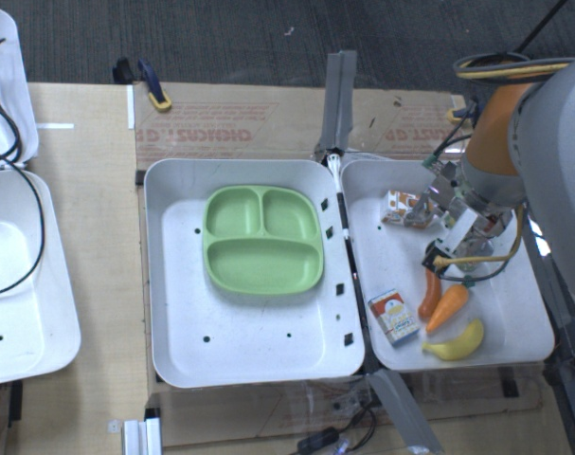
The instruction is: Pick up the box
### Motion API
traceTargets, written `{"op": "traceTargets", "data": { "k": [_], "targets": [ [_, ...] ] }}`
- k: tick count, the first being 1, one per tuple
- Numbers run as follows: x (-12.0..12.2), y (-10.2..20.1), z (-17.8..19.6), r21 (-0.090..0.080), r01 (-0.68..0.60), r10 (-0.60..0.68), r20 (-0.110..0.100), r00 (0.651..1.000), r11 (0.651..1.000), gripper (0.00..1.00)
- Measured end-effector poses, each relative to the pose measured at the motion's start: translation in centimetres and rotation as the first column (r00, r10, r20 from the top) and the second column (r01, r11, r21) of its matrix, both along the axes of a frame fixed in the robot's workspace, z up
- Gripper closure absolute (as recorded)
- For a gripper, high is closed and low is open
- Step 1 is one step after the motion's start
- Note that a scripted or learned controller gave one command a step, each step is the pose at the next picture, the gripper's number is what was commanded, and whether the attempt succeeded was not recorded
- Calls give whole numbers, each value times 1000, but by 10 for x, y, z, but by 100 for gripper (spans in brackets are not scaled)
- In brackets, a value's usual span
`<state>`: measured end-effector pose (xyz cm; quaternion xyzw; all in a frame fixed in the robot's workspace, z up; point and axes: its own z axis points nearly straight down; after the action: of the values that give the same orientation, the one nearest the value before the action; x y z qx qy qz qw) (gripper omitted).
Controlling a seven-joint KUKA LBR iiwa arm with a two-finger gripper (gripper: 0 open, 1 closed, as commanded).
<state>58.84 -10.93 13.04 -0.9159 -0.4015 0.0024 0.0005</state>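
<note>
A small white box with a red and blue print lies flat near the front left of the right bin. My gripper hangs over the back of that bin, well behind the box and apart from it. Its tip is right beside a small white and brown packet at the back left. Whether it touches the packet I cannot tell.
An orange carrot and a thin orange pepper lie just right of the box, with a yellow banana in front of them. The left bin holds a green divided plate.
</note>
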Motion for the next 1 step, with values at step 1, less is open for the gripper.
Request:
{"op": "traceTargets", "data": {
  "k": [1],
  "targets": [
    [-59,-51,59,1,-60,60,1,998,998,0]
  ]
}}
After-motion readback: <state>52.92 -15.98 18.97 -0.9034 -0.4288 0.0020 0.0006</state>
